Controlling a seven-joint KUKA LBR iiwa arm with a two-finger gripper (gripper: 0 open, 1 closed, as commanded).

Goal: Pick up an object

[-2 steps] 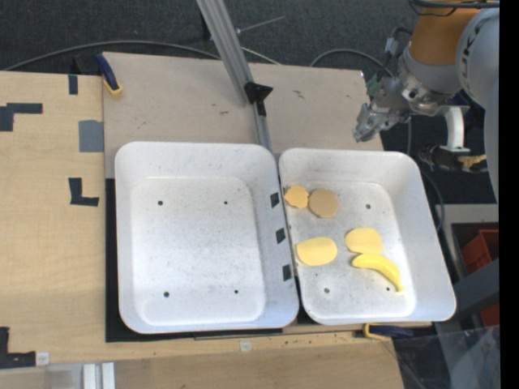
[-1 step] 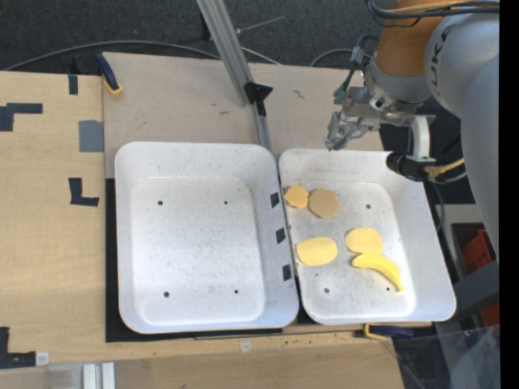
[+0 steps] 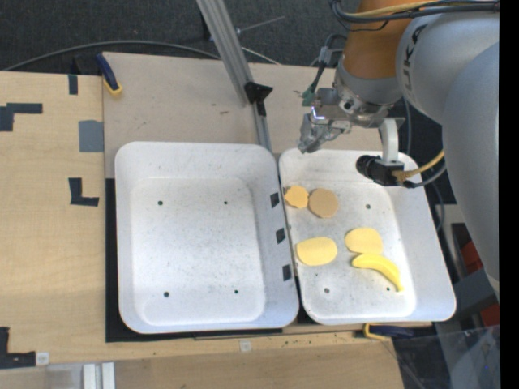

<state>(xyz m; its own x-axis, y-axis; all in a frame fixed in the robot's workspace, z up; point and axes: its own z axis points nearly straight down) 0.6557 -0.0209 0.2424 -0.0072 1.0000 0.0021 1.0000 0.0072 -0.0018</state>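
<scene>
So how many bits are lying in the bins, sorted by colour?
Yellow round pieces: 3 — one small, two larger
Yellow banana-shaped piece: 1
Tan round piece: 1
Total: 5, all in the right bin.

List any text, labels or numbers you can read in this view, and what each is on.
"KU": partial dark lettering on the grey arm housing below the orange band, cut off by the curve.
No other text is readable on the bins, food pieces or bench.
</scene>
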